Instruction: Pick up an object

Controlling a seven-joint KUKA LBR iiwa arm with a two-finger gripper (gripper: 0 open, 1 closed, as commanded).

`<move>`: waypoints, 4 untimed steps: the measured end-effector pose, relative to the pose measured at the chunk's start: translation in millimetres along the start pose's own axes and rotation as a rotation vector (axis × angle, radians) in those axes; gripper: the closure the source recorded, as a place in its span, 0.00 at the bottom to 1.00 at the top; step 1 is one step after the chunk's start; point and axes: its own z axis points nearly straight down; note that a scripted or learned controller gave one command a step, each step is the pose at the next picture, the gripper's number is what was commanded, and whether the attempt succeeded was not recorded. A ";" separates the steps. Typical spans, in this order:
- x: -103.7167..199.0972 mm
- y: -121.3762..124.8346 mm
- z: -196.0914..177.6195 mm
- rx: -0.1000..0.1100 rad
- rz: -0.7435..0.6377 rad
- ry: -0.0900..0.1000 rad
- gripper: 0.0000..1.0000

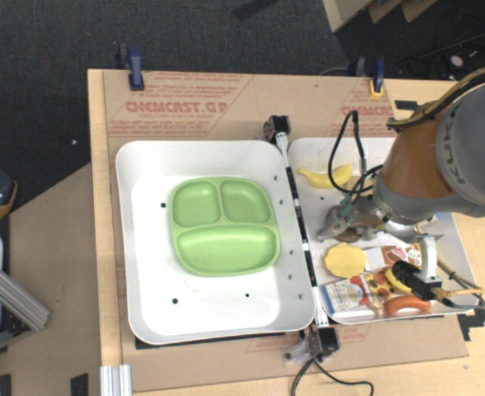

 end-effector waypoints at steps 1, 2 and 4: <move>-21.8 42.5 -0.8 -0.010 0.001 -0.006 0.00; -8.6 42.6 -0.5 -0.006 0.001 -0.004 0.00; -11.2 33.0 -0.5 -0.002 0.003 -0.003 0.00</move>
